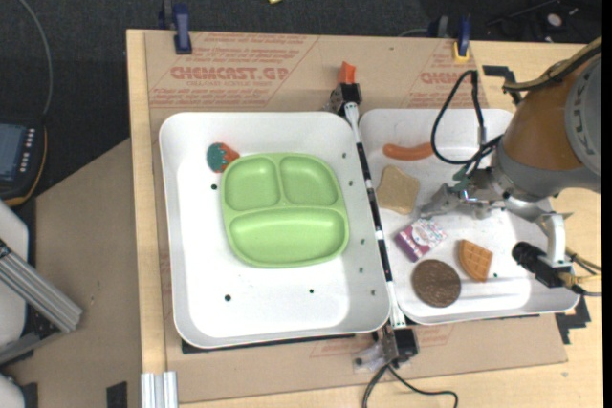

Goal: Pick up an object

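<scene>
The right bin [497, 124] holds an orange sausage [408, 149] near its far side and a tan bread slice [398, 189] by its left wall. A purple-and-white packet [420, 237], a round brown cookie [436, 282] and an orange waffle piece [474, 259] lie toward its near side. My gripper [457, 198] hangs low in the middle of this bin, just right of the bread slice and above the packet. Nothing is visibly held in it.
The left bin [191, 272] carries a green divided plate [283, 208] and a small red-and-teal object [222, 156] at its far left. A black cable [448, 115] loops over the right bin's far side. The arm's grey and orange body [550, 143] covers the bin's right part.
</scene>
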`<state>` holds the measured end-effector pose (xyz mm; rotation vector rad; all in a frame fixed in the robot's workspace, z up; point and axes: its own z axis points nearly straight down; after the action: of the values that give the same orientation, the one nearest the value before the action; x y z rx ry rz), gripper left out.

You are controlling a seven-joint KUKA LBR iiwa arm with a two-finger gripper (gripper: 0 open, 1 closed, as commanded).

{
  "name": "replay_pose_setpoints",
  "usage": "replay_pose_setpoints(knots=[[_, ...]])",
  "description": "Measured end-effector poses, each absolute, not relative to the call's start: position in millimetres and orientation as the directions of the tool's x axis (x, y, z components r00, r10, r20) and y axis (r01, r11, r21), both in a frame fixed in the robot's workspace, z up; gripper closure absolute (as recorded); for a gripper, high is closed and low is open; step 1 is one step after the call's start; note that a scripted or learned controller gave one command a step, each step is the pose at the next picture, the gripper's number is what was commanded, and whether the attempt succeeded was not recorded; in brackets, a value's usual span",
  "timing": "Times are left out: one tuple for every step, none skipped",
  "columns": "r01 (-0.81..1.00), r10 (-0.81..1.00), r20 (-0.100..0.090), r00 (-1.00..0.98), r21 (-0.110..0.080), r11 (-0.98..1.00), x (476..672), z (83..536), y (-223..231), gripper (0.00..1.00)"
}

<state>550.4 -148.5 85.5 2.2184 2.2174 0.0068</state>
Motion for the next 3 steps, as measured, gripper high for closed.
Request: replay_pose_setpoints(knots=[[1.0,1.0,-0.001,-0.008,0.01,0.008,623.1,89.7,-97.8,0.0],[1.0,1.0,0.003,0.003,-0.024,-0.003,663.2,83.1,-94.5,0.0],[1.0,1.0,0.001,0.004,-0.021,-0.004,662.8,84.1,-94.2,0.0]])
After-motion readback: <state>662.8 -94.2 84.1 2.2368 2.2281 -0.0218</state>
